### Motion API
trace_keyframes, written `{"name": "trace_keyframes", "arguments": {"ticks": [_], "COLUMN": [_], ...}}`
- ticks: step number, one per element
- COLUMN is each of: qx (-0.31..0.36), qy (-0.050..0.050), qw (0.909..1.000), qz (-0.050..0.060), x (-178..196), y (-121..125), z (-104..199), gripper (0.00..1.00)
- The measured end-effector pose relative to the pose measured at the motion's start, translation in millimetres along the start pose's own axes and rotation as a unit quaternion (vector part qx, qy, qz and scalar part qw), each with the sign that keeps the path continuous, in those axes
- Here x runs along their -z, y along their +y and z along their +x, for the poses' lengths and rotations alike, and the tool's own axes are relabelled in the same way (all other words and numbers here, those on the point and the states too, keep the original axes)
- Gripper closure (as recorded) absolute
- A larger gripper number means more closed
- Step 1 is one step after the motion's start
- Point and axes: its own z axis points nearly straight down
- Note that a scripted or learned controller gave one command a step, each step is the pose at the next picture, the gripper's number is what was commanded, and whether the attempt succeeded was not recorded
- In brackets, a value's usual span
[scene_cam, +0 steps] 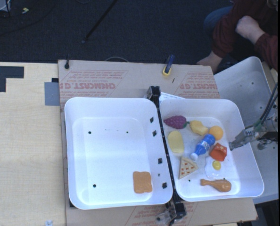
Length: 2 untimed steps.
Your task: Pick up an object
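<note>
Starting at the left, we see the left shallow white plastic bin [78, 126] holding one thing, a flat orange toast-shaped toy slice [142, 181] lying near its lower right corner, close to the divider. Across the divider, the right shallow white plastic bin [234, 109] carries the crowd: a purple toy grape bunch [176, 122] at the top, a pale yellow oval toy [176, 141] below it, a tan toy pizza wedge [187, 167] lower still, and a small blue-and-white toy bottle [203, 146] lying slantwise at the centre. Just beyond sit a yellow pear-shaped toy [198, 127], a round orange toy fruit [216, 133], a red block-like toy [218, 152] touching the bottle's side, and a brown toy drumstick [217, 185] alone near the lower edge. At the far right the two-finger gripper [235, 144] hovers over the bin's right rim, with nothing visible between its tips; we cannot tell how it is set. We judge the approach is only beginning. We would favour the drumstick, since it lies apart from its neighbours, and we would come straight down across its narrow shaft to avoid nudging the clustered toys.
</note>
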Motion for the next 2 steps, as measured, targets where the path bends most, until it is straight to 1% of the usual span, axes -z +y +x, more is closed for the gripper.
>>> {"name": "trace_keyframes", "arguments": {"ticks": [1, 2], "qx": [0.002, 0.001], "qy": [0.004, 0.001], "qw": [1.0, 1.0], "qz": [0.007, 0.001], "x": [-118.6, -186.1], "y": [-6.0, 9.8], "z": [48.2, 107.7], "gripper": [0.0, 0.0]}}
